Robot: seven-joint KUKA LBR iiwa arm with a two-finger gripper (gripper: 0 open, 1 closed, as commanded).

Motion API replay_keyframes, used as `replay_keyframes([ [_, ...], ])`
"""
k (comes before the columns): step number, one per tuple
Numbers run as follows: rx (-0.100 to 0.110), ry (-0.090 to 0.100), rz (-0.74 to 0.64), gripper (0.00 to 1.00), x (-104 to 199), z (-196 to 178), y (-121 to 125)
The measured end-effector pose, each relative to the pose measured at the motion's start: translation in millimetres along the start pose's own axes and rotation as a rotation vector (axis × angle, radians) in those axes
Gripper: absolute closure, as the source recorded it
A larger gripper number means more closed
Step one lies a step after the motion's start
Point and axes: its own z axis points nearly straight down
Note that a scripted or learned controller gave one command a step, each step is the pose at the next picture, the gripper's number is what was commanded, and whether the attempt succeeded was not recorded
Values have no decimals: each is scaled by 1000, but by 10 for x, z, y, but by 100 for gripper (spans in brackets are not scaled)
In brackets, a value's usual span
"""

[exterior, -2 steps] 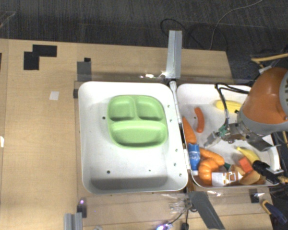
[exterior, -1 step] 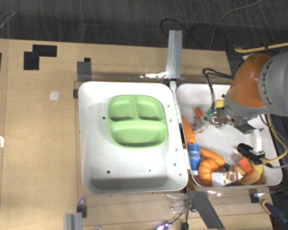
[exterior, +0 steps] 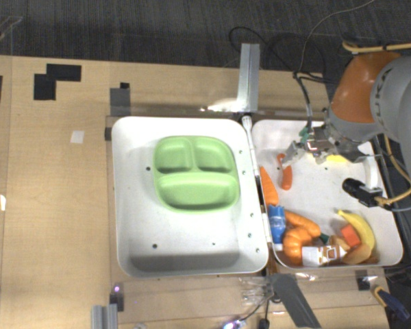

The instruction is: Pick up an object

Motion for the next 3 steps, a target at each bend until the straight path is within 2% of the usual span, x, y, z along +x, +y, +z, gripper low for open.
replay_keyframes([
  [1, -5, -2, -10, 0, 213, 279, -113],
  [2, -12, 1, -13, 100, 230, 165, -84],
  [3, 2, 1, 86, 100, 995, -994, -78],
])
